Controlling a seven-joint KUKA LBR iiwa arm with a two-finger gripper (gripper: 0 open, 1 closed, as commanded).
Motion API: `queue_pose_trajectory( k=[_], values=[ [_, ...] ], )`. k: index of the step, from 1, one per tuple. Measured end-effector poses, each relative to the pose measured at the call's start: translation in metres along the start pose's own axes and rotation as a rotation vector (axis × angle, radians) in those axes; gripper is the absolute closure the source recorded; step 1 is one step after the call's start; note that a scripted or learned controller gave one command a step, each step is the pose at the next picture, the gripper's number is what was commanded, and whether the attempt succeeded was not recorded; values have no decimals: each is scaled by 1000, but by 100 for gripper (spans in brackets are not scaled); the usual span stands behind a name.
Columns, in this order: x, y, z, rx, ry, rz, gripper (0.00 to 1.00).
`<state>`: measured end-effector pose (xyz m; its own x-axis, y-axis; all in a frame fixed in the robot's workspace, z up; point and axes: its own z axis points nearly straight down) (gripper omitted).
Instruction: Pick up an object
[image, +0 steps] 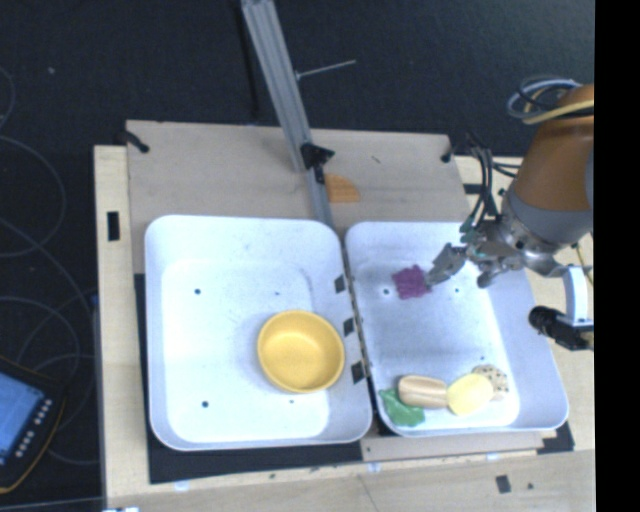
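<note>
One gripper (468, 266) hangs open beside purple object (409, 282).

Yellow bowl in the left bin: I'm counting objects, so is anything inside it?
The yellow bowl sits upright in the left bin; its visible interior holds nothing. The near inner wall is hidden by the rim, as is whatever lies under the bowl.

Even overhead light, soft, perhaps slightly blurred.
</note>
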<state>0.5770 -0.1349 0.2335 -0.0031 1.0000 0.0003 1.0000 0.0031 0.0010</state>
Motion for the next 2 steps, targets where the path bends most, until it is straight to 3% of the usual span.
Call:
queue_pose_trajectory(
  k=[1, 2],
  values=[
    [0, 0, 0, -1, 0, 1, 0],
    [6, 0, 46, 4, -2, 5, 0]
  ],
)
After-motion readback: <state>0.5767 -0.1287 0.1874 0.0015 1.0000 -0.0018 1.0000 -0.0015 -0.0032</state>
